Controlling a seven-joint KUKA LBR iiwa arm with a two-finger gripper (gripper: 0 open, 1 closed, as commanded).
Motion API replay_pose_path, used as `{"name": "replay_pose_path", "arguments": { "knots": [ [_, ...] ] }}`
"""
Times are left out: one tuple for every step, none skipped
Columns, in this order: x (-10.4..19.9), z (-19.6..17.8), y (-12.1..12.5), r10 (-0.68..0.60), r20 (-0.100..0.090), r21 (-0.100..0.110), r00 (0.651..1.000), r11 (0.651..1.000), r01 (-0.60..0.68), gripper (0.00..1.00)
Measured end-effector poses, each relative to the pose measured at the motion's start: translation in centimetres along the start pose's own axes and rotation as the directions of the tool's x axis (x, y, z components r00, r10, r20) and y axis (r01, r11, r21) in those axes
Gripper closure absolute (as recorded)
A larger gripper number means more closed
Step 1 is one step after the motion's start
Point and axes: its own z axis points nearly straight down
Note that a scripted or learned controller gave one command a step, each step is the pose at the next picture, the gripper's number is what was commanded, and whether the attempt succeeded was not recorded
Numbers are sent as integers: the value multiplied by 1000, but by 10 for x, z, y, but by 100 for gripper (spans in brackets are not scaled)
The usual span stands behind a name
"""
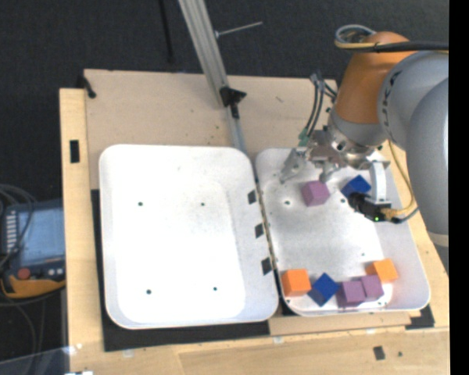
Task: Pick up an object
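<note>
- Camera view: two shallow white bins are seen side by side on the bench — the left bin (180,233) and the right bin (336,233).
- The grey arm (422,123), with its orange band (367,84), is seen reaching in from the right over the far end of the right bin.
- The gripper (322,156) is placed low over that far end; how its tool stands (wide, narrow or holding) cannot be told, as the wrist hides it.
- A purple block (315,193) is found just beside and below the gripper, slightly tilted against the bin's edges; it looks near-cubic, so no long axis can be made out.
- A blue block (356,185) lies near it, to its right, partly under the wrist.
- Along the near edge of the right bin are gathered an orange block (296,281), a second blue block (324,288), two purple blocks (360,291) touching each other, and a second orange block (385,269).
</note>
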Motion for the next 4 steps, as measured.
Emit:
{"name": "replay_pose_path", "arguments": {
  "knots": [
    [3, 38, 9, -4, 5, -13, 1000, 1000, 4, 0],
    [3, 36, 12, -2, 3, -25, 1000, 1000, 2, 0],
    [1, 27, 13, -2, 5, -26, 1000, 1000, 2, 100],
    [-1, -36, 21, -3, -1, -12, 1000, 1000, 3, 100]
  ]
}}
